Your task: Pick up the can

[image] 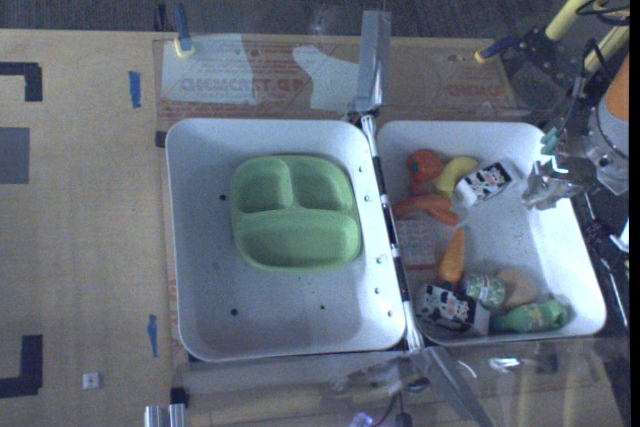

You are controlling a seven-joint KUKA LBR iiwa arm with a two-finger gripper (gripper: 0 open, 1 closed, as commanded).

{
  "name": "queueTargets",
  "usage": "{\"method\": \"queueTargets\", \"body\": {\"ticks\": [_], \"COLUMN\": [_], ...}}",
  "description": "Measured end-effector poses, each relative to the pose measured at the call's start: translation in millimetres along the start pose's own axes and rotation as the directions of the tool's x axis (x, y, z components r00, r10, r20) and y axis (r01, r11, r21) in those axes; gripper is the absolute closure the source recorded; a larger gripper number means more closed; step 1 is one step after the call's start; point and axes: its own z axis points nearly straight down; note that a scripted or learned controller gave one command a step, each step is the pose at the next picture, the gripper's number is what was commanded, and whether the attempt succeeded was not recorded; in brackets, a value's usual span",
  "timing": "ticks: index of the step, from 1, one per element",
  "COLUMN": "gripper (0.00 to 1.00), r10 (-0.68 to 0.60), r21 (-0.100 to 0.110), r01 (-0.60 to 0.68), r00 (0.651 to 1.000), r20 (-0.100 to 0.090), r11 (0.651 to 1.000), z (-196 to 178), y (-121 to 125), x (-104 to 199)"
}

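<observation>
Can't tell if the gripper (pixel 545 183) is open or closed. Going left to right: green divided tray (pixel 296 212) in the left bin (pixel 200 315), then the can (pixel 484 290) near the right bin's (pixel 590 300) front edge, gripper hovering above that bin's right wall.

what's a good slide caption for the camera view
Arm's hand above right bin of toy food; can near front; green tray in left bin.

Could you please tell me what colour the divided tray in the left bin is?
The divided tray is light green all over, seen plainly in the camera view.
</observation>
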Motion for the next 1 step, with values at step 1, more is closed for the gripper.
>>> {"method": "queueTargets", "body": {"ticks": [1], "gripper": [0.0], "r10": [0.0], "r21": [0.001], "r01": [0.0], "r00": [1.0], "r20": [0.0], "r11": [1.0], "z": [0.4], "y": [-0.2], "x": [0.3]}}
